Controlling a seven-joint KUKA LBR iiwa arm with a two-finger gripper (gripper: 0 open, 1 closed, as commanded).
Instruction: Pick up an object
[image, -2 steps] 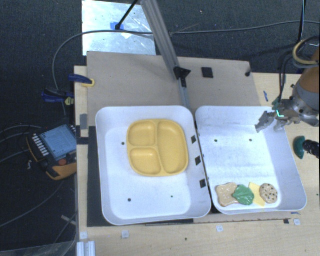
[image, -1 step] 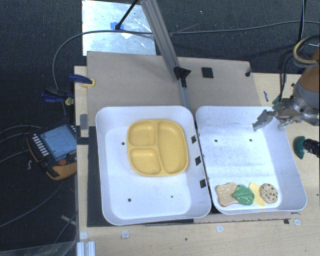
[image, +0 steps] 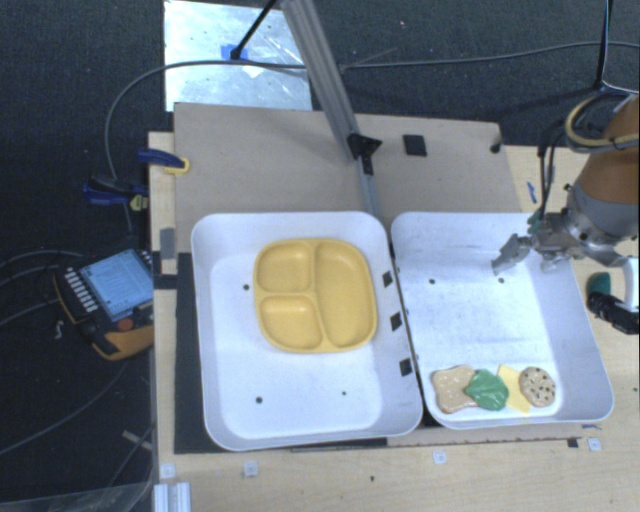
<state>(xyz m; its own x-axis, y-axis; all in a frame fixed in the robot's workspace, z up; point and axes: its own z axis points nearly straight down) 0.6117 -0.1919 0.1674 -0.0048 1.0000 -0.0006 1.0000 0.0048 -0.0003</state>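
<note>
Several toy foods lie in a row along the near edge of the right bin (image: 470, 290): a beige toast slice (image: 451, 388), a green leaf (image: 487, 389), a yellow cheese piece (image: 512, 380) and a chocolate-chip cookie (image: 538, 385). My gripper (image: 530, 258) hangs over the far right part of that bin, well away from the foods. It is open, with nothing between its fingers (image: 506, 256).
A yellow divided plate (image: 316, 295) sits in the left bin (image: 230, 400). A grey pole (image: 325, 75) slants over the bench behind the bins. Clamps and a blue-screened device (image: 112, 285) lie off the bench to the left.
</note>
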